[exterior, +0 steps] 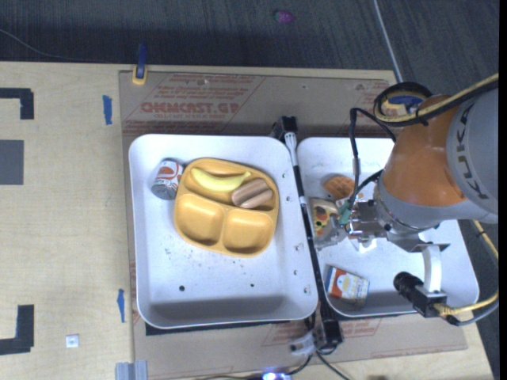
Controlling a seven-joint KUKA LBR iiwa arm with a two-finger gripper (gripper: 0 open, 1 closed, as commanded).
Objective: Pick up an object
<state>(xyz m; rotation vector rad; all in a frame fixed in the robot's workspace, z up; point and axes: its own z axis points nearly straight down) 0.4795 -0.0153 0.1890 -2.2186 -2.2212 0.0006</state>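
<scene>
Near the left wall of the right bin (467, 279), at centre-right of the frame, a small printed packet (321, 216), apparently light and crushable, is best taken across its narrow sides, though the gripper (348, 222) beside it is too blurred for the jaws' state to be told.

You're looking down on a pale wooden worktop (63, 212) marked with black tape (17, 103) and blue tape (107, 109). Beyond its far edge lies dark grey carpet floor (198, 14), crossed by a thin cable (384, 26).
</scene>
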